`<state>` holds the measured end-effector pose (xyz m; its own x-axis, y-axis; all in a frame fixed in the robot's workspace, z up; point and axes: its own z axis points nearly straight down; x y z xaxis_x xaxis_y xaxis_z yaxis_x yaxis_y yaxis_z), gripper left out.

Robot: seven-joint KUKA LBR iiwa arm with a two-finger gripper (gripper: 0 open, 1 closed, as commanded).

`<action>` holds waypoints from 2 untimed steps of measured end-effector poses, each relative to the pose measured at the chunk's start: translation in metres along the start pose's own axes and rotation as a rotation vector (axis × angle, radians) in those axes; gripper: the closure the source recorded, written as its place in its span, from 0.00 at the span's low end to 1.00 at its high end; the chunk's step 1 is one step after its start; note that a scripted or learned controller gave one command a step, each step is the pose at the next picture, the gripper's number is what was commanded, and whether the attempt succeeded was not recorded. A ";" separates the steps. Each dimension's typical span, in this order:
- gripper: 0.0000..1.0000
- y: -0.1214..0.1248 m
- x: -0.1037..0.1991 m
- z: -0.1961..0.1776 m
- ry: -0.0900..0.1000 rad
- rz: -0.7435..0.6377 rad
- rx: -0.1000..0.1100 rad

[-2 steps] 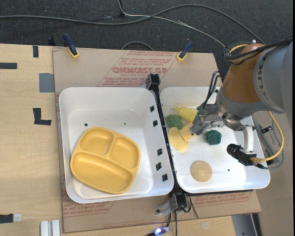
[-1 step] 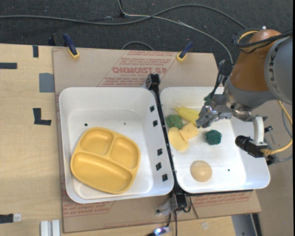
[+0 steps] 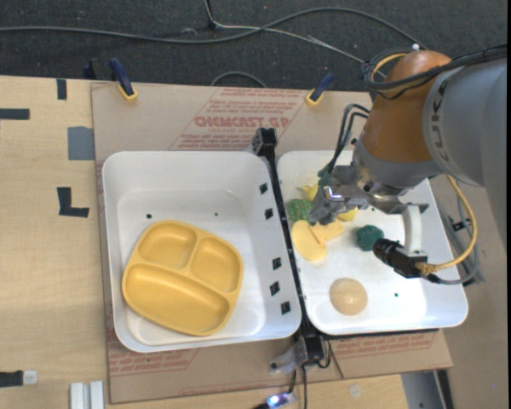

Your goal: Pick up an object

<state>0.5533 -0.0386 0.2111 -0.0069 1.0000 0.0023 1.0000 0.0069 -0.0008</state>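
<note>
In the right bin [image 3: 434,313], my gripper [image 3: 330,204] hangs low over a cluster of small items at the bin's left side. Right under it lie a green leafy piece [image 3: 299,210] and a pale yellow flat piece [image 3: 307,240]. Touching the gripper's right side is a small yellow piece [image 3: 348,215]. A teal lump [image 3: 368,234] sits further right, and a tan round object [image 3: 348,296] rests alone near the front. The wrist hides part of the cluster.
The left bin [image 3: 153,177] holds a yellow divided plate [image 3: 183,275]. A black divider [image 3: 277,228] runs between the bins. Blue-and-yellow clamps [image 3: 123,81] grip the cardboard's back edge. The arm covers the right bin's back right corner.
</note>
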 end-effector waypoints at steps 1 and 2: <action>1.00 0.005 0.046 0.004 -0.001 0.001 0.001; 1.00 0.015 0.107 0.003 -0.001 -0.001 0.000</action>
